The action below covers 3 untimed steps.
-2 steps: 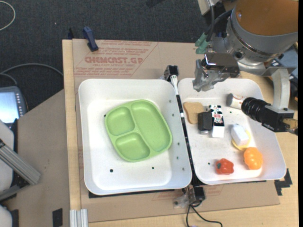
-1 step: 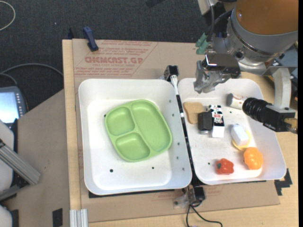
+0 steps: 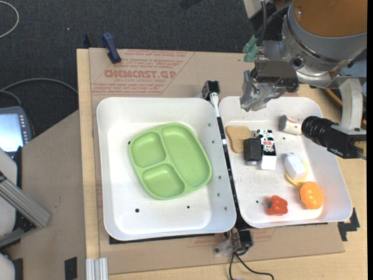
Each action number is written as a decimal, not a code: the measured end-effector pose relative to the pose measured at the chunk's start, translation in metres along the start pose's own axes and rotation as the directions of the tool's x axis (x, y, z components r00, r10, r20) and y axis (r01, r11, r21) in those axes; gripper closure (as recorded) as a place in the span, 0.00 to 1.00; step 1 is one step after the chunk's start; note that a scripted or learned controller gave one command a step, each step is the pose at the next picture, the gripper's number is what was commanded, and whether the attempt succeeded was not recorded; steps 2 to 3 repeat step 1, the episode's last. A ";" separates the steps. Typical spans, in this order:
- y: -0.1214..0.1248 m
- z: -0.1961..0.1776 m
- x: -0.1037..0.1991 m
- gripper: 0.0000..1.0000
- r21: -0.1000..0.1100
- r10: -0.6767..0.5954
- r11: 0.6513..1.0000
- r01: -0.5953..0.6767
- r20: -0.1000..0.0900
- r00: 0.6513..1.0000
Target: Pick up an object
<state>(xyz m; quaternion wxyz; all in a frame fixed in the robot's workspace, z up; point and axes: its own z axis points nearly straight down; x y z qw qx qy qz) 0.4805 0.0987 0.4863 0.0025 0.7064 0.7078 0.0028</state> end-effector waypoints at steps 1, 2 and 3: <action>0.001 -0.010 0.001 1.00 -0.003 -0.001 1.000 0.001 0.000 1.000; 0.001 -0.010 0.001 1.00 -0.003 -0.001 1.000 0.001 0.000 1.000; 0.001 -0.010 0.001 1.00 -0.003 -0.001 1.000 0.001 0.000 1.000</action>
